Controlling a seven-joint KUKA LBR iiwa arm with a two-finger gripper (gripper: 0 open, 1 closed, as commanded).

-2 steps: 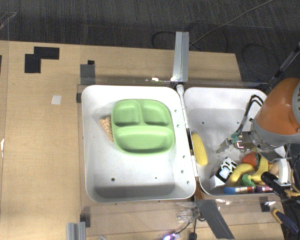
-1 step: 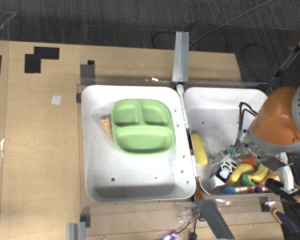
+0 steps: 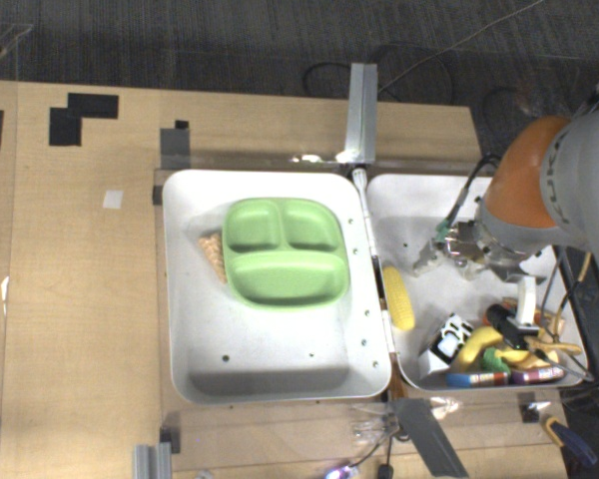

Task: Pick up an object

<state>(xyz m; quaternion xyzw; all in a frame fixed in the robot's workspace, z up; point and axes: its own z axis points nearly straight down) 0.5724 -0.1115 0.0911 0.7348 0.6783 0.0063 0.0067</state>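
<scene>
My gripper hangs low over the middle of the right bin, at the end of the grey arm with its orange band. A yellow corn cob lies just below and left of it, against the bin's left wall. Further toward the front right corner lie a black-and-white block, a yellow banana and some coloured markers. Nothing shows in the gripper's grasp.
The left bin holds a green divided plate with a tan, textured piece sticking out from under its left edge. A metal post stands behind the wall between the bins. Cables and a white part crowd the right bin's right side.
</scene>
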